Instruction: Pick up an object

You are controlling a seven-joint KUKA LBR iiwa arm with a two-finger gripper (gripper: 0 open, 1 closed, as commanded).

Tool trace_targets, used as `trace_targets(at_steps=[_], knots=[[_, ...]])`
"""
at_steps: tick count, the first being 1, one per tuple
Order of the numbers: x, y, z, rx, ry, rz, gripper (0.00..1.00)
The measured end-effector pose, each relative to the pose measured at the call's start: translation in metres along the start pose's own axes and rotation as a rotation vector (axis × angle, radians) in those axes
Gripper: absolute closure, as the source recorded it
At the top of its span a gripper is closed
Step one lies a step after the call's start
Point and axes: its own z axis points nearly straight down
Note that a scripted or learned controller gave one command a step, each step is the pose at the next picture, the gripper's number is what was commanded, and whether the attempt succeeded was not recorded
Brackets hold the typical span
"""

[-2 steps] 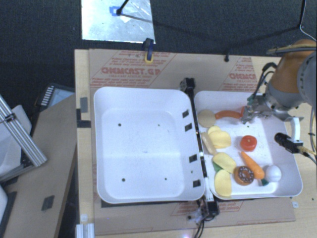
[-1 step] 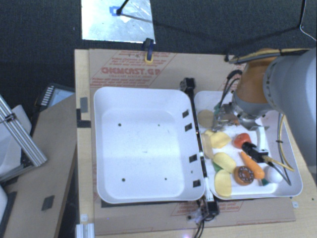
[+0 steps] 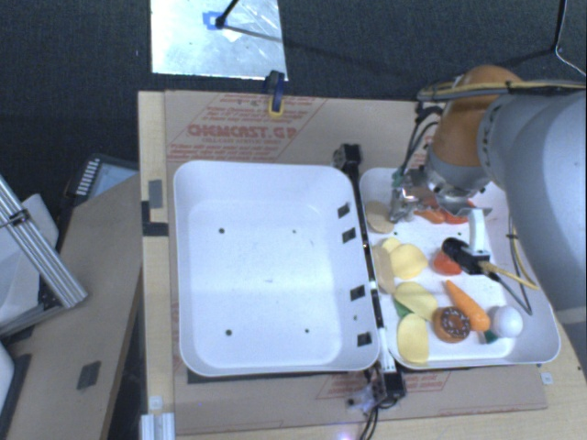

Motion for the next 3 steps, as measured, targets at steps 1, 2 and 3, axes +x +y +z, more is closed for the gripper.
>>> trace_targets(at_steps=[1, 2, 3], knots=[[-0.006, 0.021, -0.208, -0.012, -0.002, 0.0, 1.0], [0.091, 0.009, -0.279, -0.004, 0.004, -0.008, 1.0], [0.117, -0.03, -0.453, -0.015, 0.003, -0.003, 1.0]])
